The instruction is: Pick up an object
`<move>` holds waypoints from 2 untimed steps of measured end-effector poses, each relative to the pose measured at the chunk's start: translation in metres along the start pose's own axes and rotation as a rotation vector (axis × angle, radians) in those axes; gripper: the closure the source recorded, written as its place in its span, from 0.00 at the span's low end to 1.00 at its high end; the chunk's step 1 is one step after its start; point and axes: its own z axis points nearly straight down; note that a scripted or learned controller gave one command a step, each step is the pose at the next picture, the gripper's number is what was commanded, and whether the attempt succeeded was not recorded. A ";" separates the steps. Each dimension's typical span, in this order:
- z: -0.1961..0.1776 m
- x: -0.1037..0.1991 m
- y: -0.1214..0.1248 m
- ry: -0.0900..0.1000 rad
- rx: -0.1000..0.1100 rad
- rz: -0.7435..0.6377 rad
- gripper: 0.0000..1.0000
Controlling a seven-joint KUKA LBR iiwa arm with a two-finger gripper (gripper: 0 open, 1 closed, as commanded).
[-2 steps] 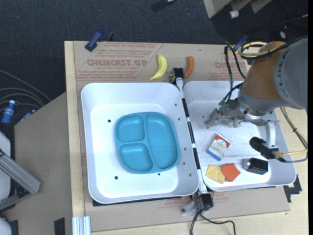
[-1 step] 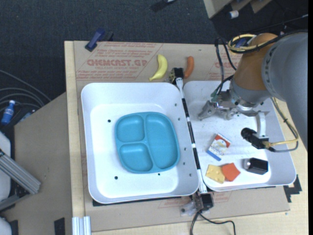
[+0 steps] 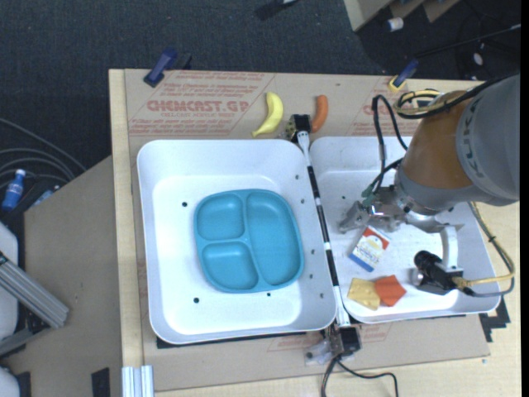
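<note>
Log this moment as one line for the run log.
gripper: in right bin, above small carton | holding: nothing visible | blue divided plate: left bin

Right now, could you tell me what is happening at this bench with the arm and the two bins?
The grey and orange arm reaches in from the right, with its gripper low over the right bin, just above a small white and blue carton. Nothing can be seen between its fingers, so no pick has happened yet. A yellow piece and an orange-red piece lie near that bin's front edge. The left bin holds a blue divided plate. A toy banana and carrot lie on the board behind the bins.
</note>
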 end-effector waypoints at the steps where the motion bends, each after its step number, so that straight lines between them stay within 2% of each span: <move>1: -0.010 0.000 0.000 0.000 -0.002 0.001 1.00; 2: -0.010 0.000 0.000 0.000 -0.002 0.001 0.00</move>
